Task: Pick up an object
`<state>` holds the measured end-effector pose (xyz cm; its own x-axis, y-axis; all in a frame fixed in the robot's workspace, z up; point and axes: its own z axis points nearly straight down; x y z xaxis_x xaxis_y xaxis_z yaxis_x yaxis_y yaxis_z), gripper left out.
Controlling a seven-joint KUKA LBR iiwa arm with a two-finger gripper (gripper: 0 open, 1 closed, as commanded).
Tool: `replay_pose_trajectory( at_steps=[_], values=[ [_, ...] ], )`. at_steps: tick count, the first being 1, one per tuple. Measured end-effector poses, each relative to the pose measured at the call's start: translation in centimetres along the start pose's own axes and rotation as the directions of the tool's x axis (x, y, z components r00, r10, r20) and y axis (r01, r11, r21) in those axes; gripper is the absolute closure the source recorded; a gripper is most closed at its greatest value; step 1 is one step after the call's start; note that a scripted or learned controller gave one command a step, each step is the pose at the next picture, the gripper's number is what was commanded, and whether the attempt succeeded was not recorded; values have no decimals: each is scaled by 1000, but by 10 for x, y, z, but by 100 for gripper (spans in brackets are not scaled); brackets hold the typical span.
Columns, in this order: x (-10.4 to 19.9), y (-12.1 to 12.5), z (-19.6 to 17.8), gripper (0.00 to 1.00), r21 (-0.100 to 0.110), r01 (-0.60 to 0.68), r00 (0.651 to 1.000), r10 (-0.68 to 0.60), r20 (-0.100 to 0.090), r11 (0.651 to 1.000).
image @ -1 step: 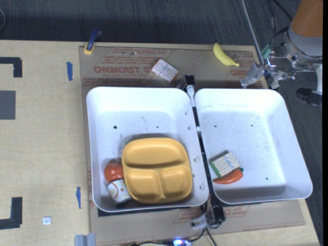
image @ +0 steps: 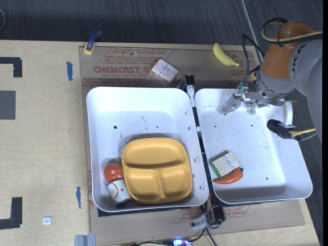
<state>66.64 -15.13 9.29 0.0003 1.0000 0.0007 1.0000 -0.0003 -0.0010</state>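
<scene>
Gripper: you will find the gripper [image: 237, 100] over the far edge of the right bin, near that bin's far left corner. Whether it is open or closed cannot be told from this view. You can see nothing held in it.
Arm: the grey arm [image: 302, 60] enters from the right, and you can see its orange band just above the wrist.
Bench: the wooden bench [image: 41, 152] carries both bins side by side on a brown cardboard sheet [image: 128, 68].
Left bin: the left bin [image: 102, 106] holds three things, all gathered toward its near edge.
Right bin: the right bin [image: 277, 178] holds two things near its near left corner, well apart from the gripper.
Yellow tray: you will see a yellow compartment tray [image: 156, 168] lying flat at the near edge of the left bin.
Orange item: an orange object [image: 229, 177] lies in the right bin, touching the patterned packet.
Patterned packet: a small green-and-white packet [image: 225, 163] rests just beyond the orange item.
Red item: a red-orange object [image: 113, 171] sits beside the tray's left side.
White can: a small white can [image: 119, 191] lies at the left bin's near left corner, touching the tray.
Banana: a yellow banana [image: 224, 55] lies on the cardboard beyond the right bin.
Card: a small patterned card [image: 164, 69] lies beyond the left bin.
</scene>
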Motion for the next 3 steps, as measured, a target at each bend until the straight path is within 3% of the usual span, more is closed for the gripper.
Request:
replay_pose_trajectory(
  at_steps=[1, 2, 3],
  values=[
    [-14, -71, 8, 0, -1, 0, 1000, 0, 1, 1000],
    [58, -152, 7, 0, -1, 1, 1000, -1, -2, 1000],
    [55, -167, 7, 0, -5, 0, 1000, 0, 0, 1000]
  ],
)
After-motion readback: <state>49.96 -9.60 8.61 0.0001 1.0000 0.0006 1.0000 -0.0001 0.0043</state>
